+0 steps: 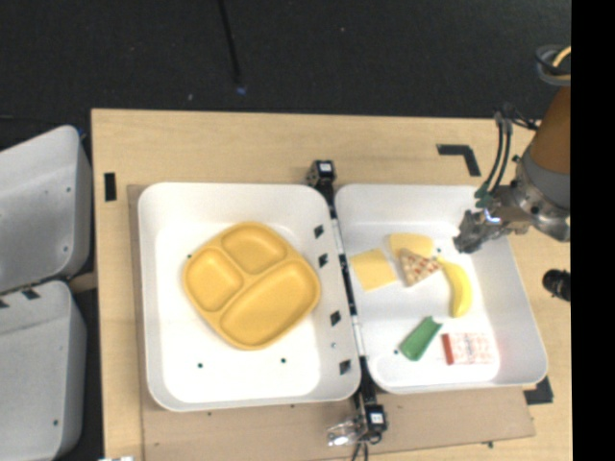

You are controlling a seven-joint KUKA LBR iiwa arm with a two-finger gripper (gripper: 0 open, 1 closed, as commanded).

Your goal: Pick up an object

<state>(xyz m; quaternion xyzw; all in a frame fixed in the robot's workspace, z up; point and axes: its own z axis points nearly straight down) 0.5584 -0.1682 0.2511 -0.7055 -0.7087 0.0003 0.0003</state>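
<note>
1. Camera view showed my gripper [473, 230] over the right bin [514, 301]; its opening I cannot tell.
2. The banana [459, 289] lay just below it, on the white floor.
3. A wooden bench [240, 147] carried both bins.

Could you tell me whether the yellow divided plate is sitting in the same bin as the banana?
No, the yellow plate lies in the left bin, while the banana lies in the right bin.

Toy foods [418, 286] loose in right bin [519, 344]

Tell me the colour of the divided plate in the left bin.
Yellow; the divided plate shows best in the camera view.
</note>
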